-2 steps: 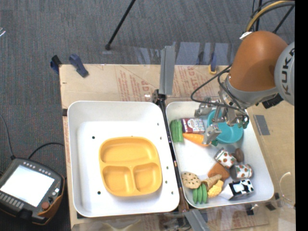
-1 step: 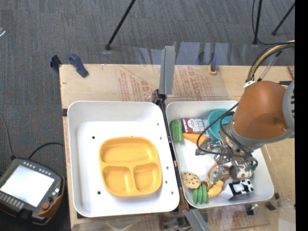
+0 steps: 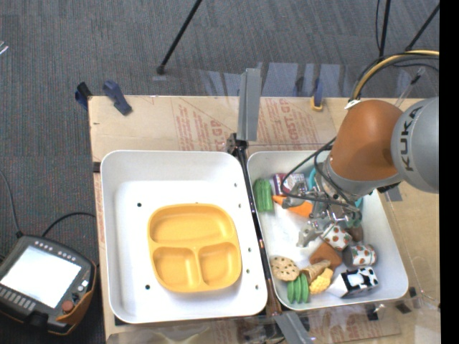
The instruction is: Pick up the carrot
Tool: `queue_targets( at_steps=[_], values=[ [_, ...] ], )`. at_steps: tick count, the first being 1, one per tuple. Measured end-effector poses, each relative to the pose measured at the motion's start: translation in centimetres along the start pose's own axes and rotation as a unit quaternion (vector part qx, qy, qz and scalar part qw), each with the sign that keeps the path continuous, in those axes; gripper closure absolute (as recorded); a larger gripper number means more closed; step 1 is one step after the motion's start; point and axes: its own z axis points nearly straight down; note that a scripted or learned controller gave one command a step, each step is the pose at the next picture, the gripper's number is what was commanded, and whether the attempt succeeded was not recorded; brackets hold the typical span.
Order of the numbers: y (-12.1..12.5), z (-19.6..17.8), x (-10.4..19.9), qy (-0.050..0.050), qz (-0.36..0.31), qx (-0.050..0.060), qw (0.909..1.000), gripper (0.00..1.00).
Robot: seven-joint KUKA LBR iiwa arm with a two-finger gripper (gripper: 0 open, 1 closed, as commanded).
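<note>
The carrot (image 3: 300, 208) is a small orange piece in the upper left part of the right bin (image 3: 398, 260). It lies just right of a green ribbed toy (image 3: 263, 195), partly under the gripper's metal parts. My gripper (image 3: 317, 224) hangs below the orange wrist band (image 3: 364, 145), over the middle of the right bin. It sits right beside and slightly below the carrot. Nothing shows whether it touches the carrot.
The right bin also holds a purple packet (image 3: 294, 183), a cookie (image 3: 285, 268), a green pod (image 3: 298, 288), a cone (image 3: 320, 269), spotted brown toys (image 3: 362, 254) and a black-and-white cube (image 3: 358, 279). A yellow divided plate (image 3: 194, 247) lies in the left bin (image 3: 122, 192).
</note>
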Motion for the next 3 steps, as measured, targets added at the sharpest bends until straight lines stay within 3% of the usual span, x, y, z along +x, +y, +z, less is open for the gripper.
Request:
queue_targets(
  at_steps=[1,2,3],
  values=[
    [0.1,-1.3,-0.3,-0.003,-0.001,0.0,1.0,1.0],
    [1.4,-14.1,-5.9,-0.006,-0.142,0.002,0.9898,1.0],
    [-2.1,-10.1,9.4,0.001,-0.165,0.0,0.9864,1.0]
  ],
)
